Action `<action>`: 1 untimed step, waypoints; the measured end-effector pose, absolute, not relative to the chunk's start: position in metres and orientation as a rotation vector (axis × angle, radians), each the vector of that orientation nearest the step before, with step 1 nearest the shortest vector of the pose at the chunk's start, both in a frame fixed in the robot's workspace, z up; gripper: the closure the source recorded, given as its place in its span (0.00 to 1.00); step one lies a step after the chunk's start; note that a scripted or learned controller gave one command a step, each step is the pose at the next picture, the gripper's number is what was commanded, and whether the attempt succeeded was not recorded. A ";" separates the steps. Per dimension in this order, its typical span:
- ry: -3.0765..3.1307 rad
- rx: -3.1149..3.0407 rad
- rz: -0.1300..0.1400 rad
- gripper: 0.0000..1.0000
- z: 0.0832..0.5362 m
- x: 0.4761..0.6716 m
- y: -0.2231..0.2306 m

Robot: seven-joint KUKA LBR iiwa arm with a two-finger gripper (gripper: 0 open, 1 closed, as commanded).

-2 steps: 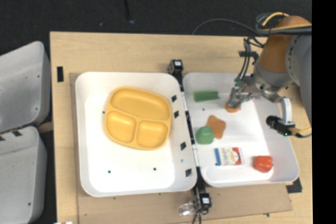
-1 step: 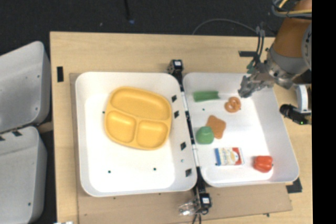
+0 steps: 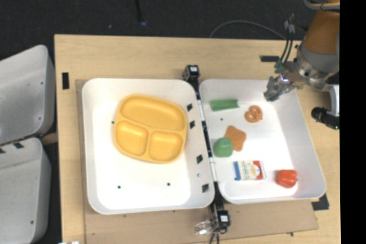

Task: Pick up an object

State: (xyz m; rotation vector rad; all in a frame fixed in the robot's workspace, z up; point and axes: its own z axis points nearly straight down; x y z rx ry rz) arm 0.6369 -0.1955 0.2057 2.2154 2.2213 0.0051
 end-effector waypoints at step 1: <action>2.226 2.217 -0.002 1.00 0.201 0.615 -0.148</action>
